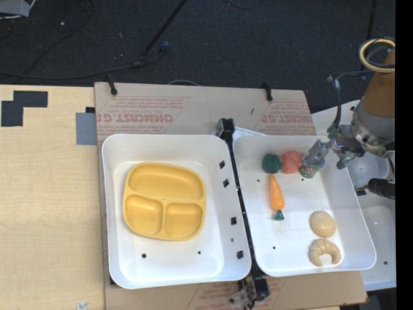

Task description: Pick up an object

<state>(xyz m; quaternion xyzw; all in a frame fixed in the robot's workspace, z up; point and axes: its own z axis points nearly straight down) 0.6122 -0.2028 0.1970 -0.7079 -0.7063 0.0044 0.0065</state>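
Note:
The right bin [361, 237] holds several toy foods. A dark green piece [271, 163] and a salmon-red piece [291, 161] lie side by side near its far wall. An orange carrot [276, 195] with a green stem lies in the middle. A pale round bun [322, 223] and a croissant [324, 252] sit near the front right. My gripper [312, 165] reaches in from the right and hangs low, right beside the salmon-red piece on its right. Nothing is visibly held in it.
The left bin [122, 263] holds a yellow divided plate [165, 200]. A black divider [235, 199] separates the two bins. The grey arm with its orange band [379, 92] stands over the right bin's far right corner. Cardboard lies under the bins.

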